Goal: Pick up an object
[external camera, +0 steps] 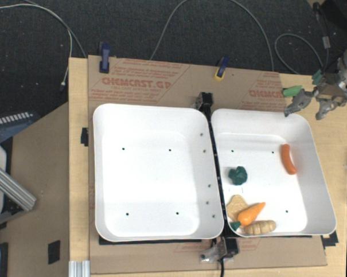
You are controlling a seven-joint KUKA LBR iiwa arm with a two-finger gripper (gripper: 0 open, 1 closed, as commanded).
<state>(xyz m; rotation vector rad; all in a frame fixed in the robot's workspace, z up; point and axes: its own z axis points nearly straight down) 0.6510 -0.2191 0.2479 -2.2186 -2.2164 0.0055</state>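
Observation:
The right bin [311, 135] holds several small toy foods. An orange sausage [288, 158] lies near its right wall. A dark green broccoli piece [238, 176] sits left of centre. At the front left corner lie a tan cracker [236, 205], an orange carrot [252, 212] and a beige peanut-shaped piece [260, 227]. My gripper [307, 107] hangs above the bin's back right corner, its two grey fingers [294, 104] spread open with nothing between them, well away from all the objects.
The left bin [103, 161] stands beside the right one on a cardboard sheet [153, 82]. Blue and yellow clamps [104, 57] hold the sheet's back edge. Cables run across the dark floor behind.

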